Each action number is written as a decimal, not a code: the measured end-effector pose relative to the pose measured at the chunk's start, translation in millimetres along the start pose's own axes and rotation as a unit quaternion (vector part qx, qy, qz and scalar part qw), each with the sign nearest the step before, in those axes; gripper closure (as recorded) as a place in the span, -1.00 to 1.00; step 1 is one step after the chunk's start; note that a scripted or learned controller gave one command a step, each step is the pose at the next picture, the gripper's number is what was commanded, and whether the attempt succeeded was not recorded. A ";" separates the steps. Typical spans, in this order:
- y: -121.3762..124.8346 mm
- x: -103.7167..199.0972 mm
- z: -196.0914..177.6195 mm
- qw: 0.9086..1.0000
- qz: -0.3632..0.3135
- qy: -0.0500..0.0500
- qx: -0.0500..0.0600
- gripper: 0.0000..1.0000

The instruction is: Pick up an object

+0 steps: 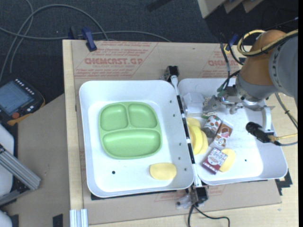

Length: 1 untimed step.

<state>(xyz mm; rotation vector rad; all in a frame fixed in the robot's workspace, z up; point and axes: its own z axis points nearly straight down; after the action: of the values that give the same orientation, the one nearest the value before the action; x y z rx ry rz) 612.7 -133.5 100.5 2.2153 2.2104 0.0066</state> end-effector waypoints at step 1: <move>-54.4 27.2 15.4 1.000 -0.001 0.003 0.007 -1.00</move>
<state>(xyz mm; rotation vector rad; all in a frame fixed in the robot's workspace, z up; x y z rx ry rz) 558.5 -106.2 84.2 2.2234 2.2218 -0.0007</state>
